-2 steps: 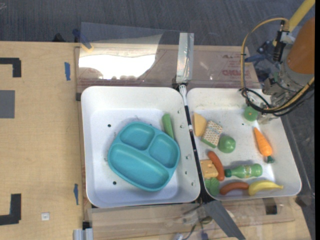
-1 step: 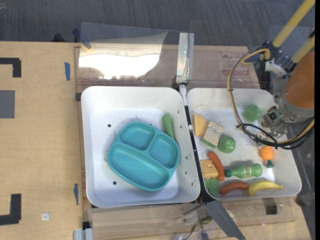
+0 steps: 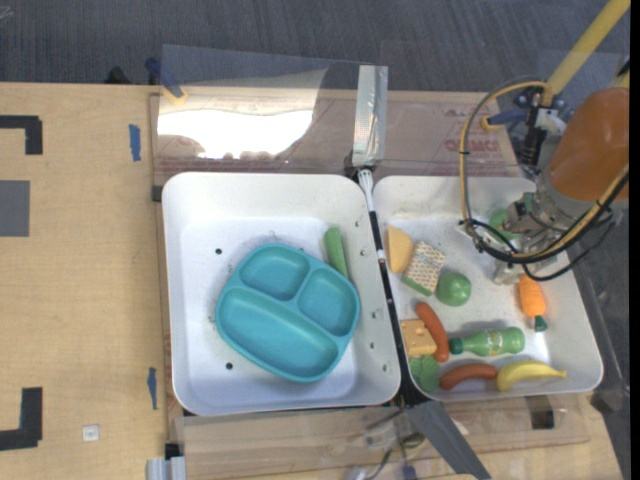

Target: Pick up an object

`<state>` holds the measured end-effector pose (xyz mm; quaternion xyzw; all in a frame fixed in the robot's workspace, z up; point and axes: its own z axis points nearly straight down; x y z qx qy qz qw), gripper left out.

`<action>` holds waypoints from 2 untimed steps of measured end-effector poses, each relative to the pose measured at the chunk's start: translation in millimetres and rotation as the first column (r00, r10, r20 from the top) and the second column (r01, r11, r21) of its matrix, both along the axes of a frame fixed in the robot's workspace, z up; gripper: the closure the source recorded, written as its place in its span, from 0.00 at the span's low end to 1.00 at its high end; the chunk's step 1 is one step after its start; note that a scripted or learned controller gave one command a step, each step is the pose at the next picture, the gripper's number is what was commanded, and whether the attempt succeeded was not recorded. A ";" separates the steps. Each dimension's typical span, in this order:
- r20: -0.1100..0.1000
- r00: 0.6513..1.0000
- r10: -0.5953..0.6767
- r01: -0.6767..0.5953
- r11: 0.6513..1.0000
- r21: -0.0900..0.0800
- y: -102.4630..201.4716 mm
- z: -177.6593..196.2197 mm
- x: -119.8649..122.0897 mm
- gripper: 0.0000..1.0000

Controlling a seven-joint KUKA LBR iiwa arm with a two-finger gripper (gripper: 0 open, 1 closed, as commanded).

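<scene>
**Arm low over the right bin, toys spread beneath**

At far left the pale wooden surface (image 3: 70, 298) carries black corner marks and short strips of blue tape. Beyond its back edge the floor is dark grey carpet (image 3: 300, 13). A clear sheet (image 3: 250, 108) lies behind the bins and catches a bright glare.

The left bin (image 3: 190, 208) holds a teal divided plate (image 3: 288, 311), tilted a little, with a green cucumber (image 3: 336, 251) lying just beside its upper right edge, close to the wall shared with the other bin.

The right bin (image 3: 580, 348) holds the toy food. A yellow cheese wedge (image 3: 400, 249) sits near the dividing wall, a speckled cracker-like block (image 3: 426, 266) touching it, and a green ball (image 3: 454, 288) just beside that. Lower down lie a red sausage (image 3: 432, 323), an orange block (image 3: 420, 339), a green bottle (image 3: 490, 342), another red sausage (image 3: 468, 374) and a yellow banana (image 3: 530, 372). An orange carrot (image 3: 532, 296) rests near the right wall.

The gripper (image 3: 520, 230) hangs low in the bin's upper right part, just above the carrot, with black cables looping around it; I cannot tell how its fingers stand. The orange band (image 3: 592, 143) of the arm shows above it.
</scene>
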<state>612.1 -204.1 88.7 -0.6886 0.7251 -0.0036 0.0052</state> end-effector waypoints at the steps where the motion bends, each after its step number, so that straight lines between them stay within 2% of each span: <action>1: 0.003 0.927 0.374 -0.374 0.927 0.010 -2.4 0.5 -36.5 1.00; 2: -0.001 0.999 -0.052 0.052 0.999 0.002 14.2 -0.3 28.1 1.00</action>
